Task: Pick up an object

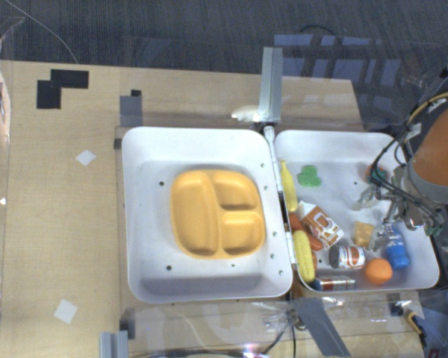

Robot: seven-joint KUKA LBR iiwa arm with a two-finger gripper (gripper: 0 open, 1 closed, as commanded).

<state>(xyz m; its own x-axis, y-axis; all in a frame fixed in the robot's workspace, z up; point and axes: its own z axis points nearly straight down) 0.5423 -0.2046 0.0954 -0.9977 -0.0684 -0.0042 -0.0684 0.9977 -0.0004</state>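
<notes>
The right bin (336, 149) holds several small objects. Among them are a green piece (308, 175), a yellow corn cob (304, 250), a printed snack box (321, 226), a can (347, 257), a tan chunk (364, 234), an orange ball (378, 272) and a blue object (397, 256). My gripper (393, 219) hangs low over the right part of this bin, just above the blue object and beside the tan chunk. Cables and the wrist body hide its tips. I see nothing held.
A yellow divided tray (216, 213) lies in the middle of the left bin (145, 200). A slim yellow item (286, 187) rests along the right bin's left wall, and a dark tube (334, 283) lies at its front. The arm's orange band (440, 151) overhangs the right bin's right rim.
</notes>
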